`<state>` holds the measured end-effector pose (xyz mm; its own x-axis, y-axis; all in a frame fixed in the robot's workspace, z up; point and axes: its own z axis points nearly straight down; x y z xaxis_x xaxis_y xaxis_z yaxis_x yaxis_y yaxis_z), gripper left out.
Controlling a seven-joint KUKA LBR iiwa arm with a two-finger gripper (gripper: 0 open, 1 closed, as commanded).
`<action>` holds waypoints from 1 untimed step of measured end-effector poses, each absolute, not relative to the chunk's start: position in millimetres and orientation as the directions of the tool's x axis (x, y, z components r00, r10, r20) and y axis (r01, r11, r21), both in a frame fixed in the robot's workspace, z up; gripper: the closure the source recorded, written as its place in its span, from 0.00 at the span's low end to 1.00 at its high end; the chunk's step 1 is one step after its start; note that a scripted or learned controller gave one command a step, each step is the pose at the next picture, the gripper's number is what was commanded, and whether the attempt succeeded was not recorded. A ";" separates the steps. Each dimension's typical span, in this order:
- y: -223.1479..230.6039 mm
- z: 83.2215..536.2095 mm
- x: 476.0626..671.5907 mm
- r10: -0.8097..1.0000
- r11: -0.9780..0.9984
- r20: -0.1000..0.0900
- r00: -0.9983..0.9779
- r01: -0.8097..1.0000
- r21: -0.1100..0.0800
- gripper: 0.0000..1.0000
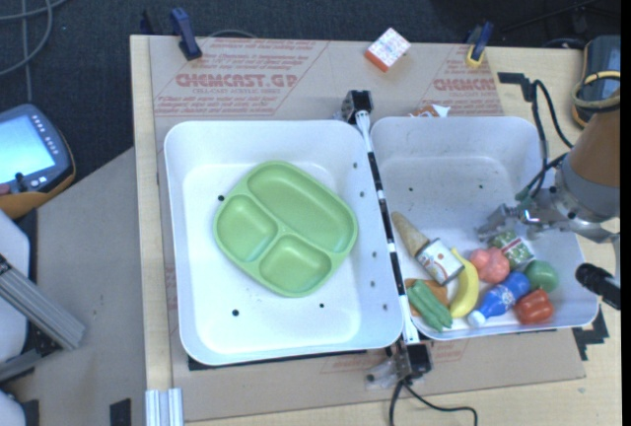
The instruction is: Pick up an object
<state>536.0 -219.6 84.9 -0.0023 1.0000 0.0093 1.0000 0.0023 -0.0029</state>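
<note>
The right bin [454,153] holds a heap of toy foods in its near right corner. In the heap are a yellow banana [465,288], a pink-red ball [490,266], a green round piece [540,274], a red pepper [533,308], a blue bottle [501,300], a green vegetable [429,305] and a cone-shaped piece with a label [432,254]. My gripper [507,218] comes in from the right and hangs low over the heap's far edge, just above a small green-and-white packet [513,245]. Nothing is visibly held.
A green divided plate [286,227] lies in the left bin [197,316]. On the bench behind the bins are an orange-and-white cube [386,49] and two blue clamps [183,32] [478,41]. A black cable [548,123] runs by the right bin's far right corner.
</note>
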 end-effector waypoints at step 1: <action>-200.4 84.5 526.5 1.000 0.001 0.002 -0.001 1.000 -0.003 0.00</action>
<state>526.5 -200.4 84.5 -0.0011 1.0000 0.0024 1.0000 0.0011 -0.0030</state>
